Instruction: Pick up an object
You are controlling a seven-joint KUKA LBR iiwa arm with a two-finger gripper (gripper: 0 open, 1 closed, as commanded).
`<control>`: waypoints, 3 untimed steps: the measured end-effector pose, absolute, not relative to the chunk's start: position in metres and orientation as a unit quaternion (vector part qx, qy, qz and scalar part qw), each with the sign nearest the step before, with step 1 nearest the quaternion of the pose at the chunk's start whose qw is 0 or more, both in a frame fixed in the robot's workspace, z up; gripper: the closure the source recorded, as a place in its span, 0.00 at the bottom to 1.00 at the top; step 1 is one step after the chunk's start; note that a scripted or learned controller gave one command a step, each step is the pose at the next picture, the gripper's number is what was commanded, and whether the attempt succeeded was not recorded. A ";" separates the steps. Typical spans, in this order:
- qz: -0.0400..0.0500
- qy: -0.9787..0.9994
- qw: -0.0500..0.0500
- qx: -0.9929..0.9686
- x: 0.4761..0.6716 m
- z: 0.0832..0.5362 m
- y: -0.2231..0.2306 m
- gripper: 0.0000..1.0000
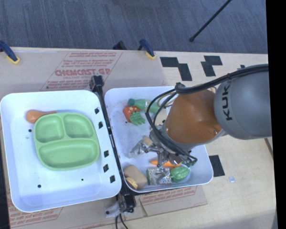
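Observation:
My gripper hangs low in the right bin, under the orange wrist band, near the bin's middle. Just below it lie an orange piece and a shiny crumpled wrapper. A tan rounded object rests in the bin's front left corner. A green toy sits at the front, partly under the arm. A red and green toy and another green piece lie toward the back of the bin. The arm hides much of the bin's right half.
The left bin holds a green divided plate with an orange object at its back left corner. A black clip strip runs between the bins. Blue clamps hold the cardboard's back edge.

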State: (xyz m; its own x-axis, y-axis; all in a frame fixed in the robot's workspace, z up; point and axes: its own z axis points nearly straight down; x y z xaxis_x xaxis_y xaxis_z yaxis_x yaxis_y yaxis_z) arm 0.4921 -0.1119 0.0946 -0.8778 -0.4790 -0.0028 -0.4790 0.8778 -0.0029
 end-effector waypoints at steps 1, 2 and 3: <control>-0.002 0.928 0.001 -0.373 0.487 0.096 -0.094 0.00; 0.000 0.892 0.001 -0.451 0.486 0.094 -0.100 0.00; -0.002 0.892 0.003 -0.452 0.480 0.094 -0.099 0.00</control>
